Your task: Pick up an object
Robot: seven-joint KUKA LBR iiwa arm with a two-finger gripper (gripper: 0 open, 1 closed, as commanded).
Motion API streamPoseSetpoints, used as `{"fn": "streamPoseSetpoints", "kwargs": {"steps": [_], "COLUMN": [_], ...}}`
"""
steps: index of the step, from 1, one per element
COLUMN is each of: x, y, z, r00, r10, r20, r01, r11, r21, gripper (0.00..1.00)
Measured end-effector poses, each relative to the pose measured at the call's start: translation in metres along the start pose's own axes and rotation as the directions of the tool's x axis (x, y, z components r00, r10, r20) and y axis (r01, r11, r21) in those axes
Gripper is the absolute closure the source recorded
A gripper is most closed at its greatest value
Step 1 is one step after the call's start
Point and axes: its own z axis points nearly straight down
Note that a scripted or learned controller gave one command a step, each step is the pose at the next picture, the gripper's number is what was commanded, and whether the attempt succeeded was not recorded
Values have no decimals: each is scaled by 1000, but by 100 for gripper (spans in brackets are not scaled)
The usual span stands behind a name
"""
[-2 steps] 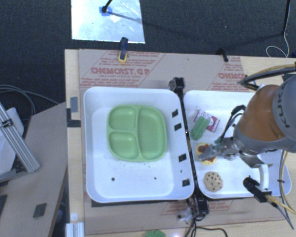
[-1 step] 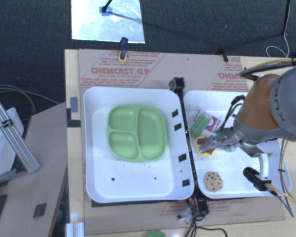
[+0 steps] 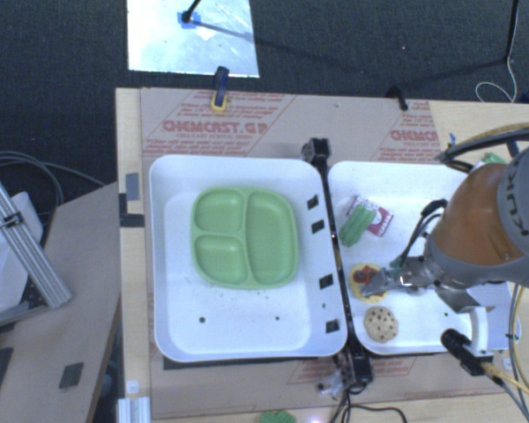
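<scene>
Bins sit side by side: the left white bin (image 3: 172, 324) holds a green divided plastic plate (image 3: 245, 238). In the right bin, the gripper (image 3: 381, 282) touches a small red-and-yellow toy (image 3: 366, 278); its opening is unclear. Better to centre and descend before closing, avoiding the speckled cookie (image 3: 381, 323) nearby.

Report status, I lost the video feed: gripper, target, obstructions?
Gripper low in right bin, at the pizza toy. Nothing visibly held. Cookie close beside it.

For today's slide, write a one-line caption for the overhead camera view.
Robot arm reaches over the right bin toward a small toy beside a cookie; green plate fills the left bin.
</scene>
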Motion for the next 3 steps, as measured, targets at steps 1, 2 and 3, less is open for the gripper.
{"fn": "streamPoseSetpoints", "kwargs": {"steps": [1,2,3], "x": [16,-11,-8], "y": [38,85,51], "z": [1,-37,-1], "r00": [1000,1000,1000], "r10": [-7,-6,0], "r20": [2,2,-1], "r01": [7,6,0], "r11": [1000,1000,1000], "r21": [2,1,-10], "gripper": [0,0,0]}}
